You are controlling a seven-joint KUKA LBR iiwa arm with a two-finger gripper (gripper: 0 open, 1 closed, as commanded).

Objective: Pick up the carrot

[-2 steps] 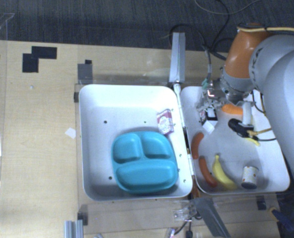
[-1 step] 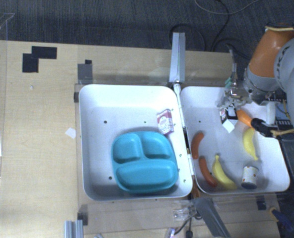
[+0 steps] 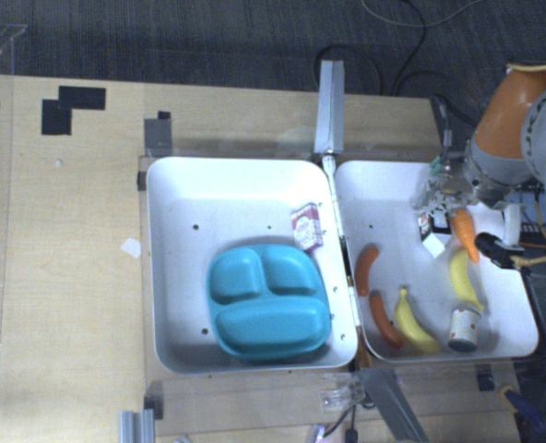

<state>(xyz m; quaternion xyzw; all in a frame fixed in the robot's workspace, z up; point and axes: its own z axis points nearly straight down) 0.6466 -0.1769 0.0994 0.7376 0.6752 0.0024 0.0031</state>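
The orange carrot (image 3: 464,233) is in the right bin (image 3: 374,201), near its right wall, slanting down toward a yellow banana (image 3: 464,281). My gripper (image 3: 441,206) hangs over the bin's upper right part, just up and left of the carrot's top end. The carrot's upper tip meets the gripper's body, and the view does not show whether it is held. A small white tag (image 3: 433,245) lies just below the gripper.
The right bin also holds two reddish sausages (image 3: 366,266) (image 3: 385,318), a second banana (image 3: 412,321) and a small can (image 3: 462,329). In the left bin (image 3: 176,247) are a blue divided plate (image 3: 268,300) and a small packet (image 3: 306,226).
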